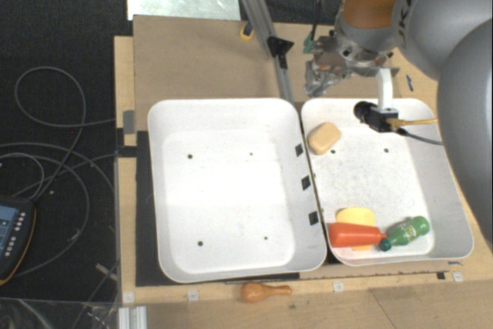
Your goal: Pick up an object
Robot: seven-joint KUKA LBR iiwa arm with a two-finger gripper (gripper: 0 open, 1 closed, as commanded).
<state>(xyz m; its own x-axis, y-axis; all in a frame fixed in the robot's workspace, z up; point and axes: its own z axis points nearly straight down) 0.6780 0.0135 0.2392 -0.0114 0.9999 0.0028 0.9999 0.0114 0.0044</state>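
Tan bread roll (324, 137) sits at the far left of the right bin (439, 189), and we see the gripper (323, 79) just beyond that bin's far rim, above the roll. Can't tell its state. Carrot (353, 235), yellow piece (357, 216) and green bottle (405, 233) lie by the near edge.

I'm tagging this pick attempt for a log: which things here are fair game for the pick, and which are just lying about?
For the pick, in the right bin:
tan block
yellow piece
orange carrot
green bottle
gripper

Lying about:
left bin
orange pear-shaped toy on the bench
cables on the floor
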